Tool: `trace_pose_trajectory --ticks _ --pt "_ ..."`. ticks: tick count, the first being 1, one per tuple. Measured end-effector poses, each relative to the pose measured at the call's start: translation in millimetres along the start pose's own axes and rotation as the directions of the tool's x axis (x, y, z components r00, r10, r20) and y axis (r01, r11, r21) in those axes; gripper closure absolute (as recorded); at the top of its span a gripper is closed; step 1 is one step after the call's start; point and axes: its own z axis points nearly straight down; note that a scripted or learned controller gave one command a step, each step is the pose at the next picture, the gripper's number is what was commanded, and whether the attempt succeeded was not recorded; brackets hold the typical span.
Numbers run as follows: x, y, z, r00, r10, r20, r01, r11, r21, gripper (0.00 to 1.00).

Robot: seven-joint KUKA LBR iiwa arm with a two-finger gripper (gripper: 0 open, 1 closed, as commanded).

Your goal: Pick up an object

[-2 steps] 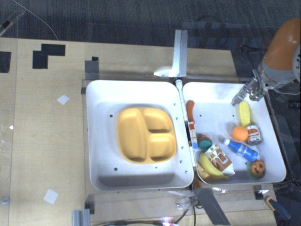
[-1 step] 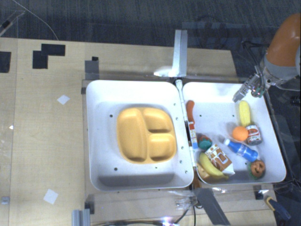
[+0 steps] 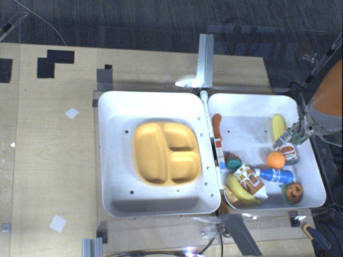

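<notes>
The right bin (image 3: 252, 105) holds several small objects. A yellow corn-like piece (image 3: 277, 126) lies near its far right. An orange ball (image 3: 275, 160) sits beside a small red and white can (image 3: 290, 154). A blue bottle (image 3: 277, 175) lies below them. A banana (image 3: 239, 190), a brown and white carton (image 3: 248, 178), a teal lump (image 3: 233, 164), a red sausage-shaped piece (image 3: 216, 126) and a brown round object (image 3: 293, 191) fill the rest. My gripper (image 3: 291, 136) hangs at the bin's right side, just above the can and right of the corn piece.
The left bin (image 3: 115, 143) holds a yellow compartment tray (image 3: 166, 153). A metal post (image 3: 206, 58) stands behind the wall between the bins. The grey arm with its orange band (image 3: 328, 98) comes in over the right bin's right rim.
</notes>
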Motion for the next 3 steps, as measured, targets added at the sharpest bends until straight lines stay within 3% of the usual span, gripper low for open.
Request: trace_pose_trajectory --ticks 1,2,3 --pt "-32.0 49.8 37.5 0.916 0.400 0.001 -0.400 0.916 -0.005 1.00" --pt "-46.3 71.4 -48.7 0.804 0.595 0.002 -0.595 0.804 -0.006 1.00" --pt "-7.2 23.0 -6.2 0.550 0.835 0.000 -0.835 0.550 0.003 1.00"
